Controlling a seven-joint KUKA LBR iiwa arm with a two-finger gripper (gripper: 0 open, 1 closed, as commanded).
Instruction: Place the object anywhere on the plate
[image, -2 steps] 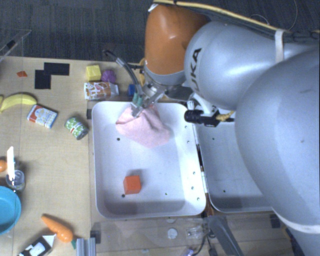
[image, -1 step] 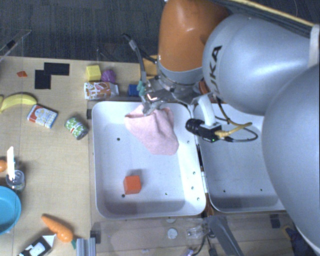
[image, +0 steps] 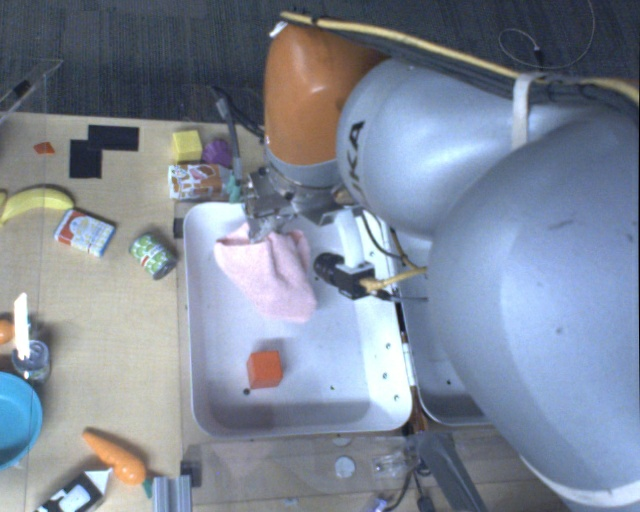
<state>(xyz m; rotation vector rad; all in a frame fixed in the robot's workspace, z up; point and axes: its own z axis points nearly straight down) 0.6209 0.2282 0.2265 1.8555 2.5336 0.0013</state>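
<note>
Even, diffuse overhead light; soft shadows inside the white bin. Mild glare on the grey arm. Image soft, slightly blurred overall.

bench: holds my 2 white bins
loose on it: banana, carrot, blue plate, can

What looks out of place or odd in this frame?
A pink cloth hangs crumpled from the gripper over the left bin, while the blue plate sits far off at the left edge. An orange block lies in the bin.
</note>
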